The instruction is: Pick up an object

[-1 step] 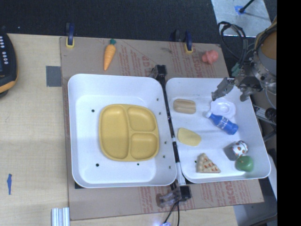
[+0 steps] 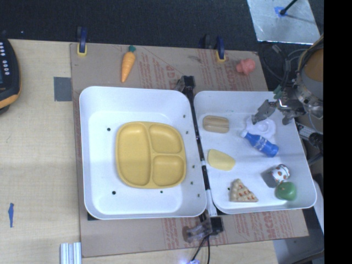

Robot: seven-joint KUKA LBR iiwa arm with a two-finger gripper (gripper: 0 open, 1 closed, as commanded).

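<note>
The right bin (image 2: 308, 164) holds several small objects: a tan bread roll (image 2: 215, 124), a pale yellow wedge (image 2: 221, 159), a pizza slice (image 2: 242, 192), a blue bottle (image 2: 262, 143) lying on its side with a white top, a grey and white piece (image 2: 278, 174) and a green apple (image 2: 286, 191). My gripper (image 2: 274, 113) hangs over the bin's far right part, just above and beyond the bottle's white end. Its fingers stand open, with nothing between them.
The left bin (image 2: 93, 147) carries a yellow divided plate (image 2: 149, 153). Outside the bins, a toy carrot (image 2: 127, 65) and a pink object (image 2: 246, 65) lie on the cardboard at the back. A black and orange device (image 2: 7, 73) sits at the far left.
</note>
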